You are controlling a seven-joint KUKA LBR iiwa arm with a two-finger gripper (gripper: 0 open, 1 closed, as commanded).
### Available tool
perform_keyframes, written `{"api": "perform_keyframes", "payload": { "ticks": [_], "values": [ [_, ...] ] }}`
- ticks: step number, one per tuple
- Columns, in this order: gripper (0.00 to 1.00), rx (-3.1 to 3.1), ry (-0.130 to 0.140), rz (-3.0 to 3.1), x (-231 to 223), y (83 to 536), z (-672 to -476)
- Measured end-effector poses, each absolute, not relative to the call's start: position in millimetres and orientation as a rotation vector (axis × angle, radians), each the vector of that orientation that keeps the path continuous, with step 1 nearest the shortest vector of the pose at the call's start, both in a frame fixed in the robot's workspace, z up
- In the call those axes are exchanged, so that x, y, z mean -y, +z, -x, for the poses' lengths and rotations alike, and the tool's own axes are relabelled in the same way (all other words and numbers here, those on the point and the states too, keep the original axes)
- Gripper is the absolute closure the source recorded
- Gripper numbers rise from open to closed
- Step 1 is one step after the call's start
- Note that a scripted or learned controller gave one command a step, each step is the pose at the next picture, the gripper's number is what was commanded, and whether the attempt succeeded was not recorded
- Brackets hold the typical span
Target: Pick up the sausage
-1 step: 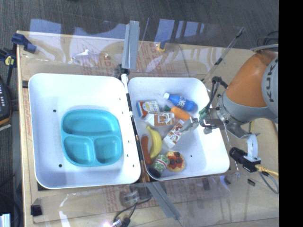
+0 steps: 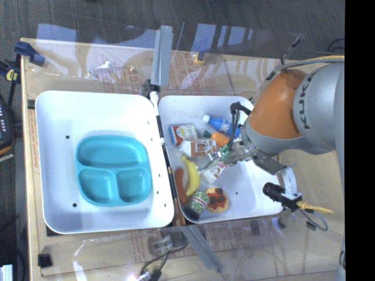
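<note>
One arm (image 2: 304, 113), one sausage (image 2: 180, 186), two bins (image 2: 53, 157)

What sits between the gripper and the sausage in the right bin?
In the camera view, the yellow banana lies between the gripper and the sausage, which rests along the bin's left wall. A crumpled packet lies nearer the gripper.

floor (image 2: 246, 4): dark grey carpet | bench (image 2: 88, 69): light plywood, glare patches
</note>
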State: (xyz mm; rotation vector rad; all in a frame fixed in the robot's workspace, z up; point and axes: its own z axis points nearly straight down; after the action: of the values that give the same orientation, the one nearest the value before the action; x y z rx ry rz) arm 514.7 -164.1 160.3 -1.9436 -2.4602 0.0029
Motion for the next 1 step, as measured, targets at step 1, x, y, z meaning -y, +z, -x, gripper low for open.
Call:
{"api": "perform_keyframes", "payload": {
  "ticks": [1],
  "values": [
    [0.00, 2.599, 0.001, 1.764, 181.7, 144.2, -556.5]
  ]
}}
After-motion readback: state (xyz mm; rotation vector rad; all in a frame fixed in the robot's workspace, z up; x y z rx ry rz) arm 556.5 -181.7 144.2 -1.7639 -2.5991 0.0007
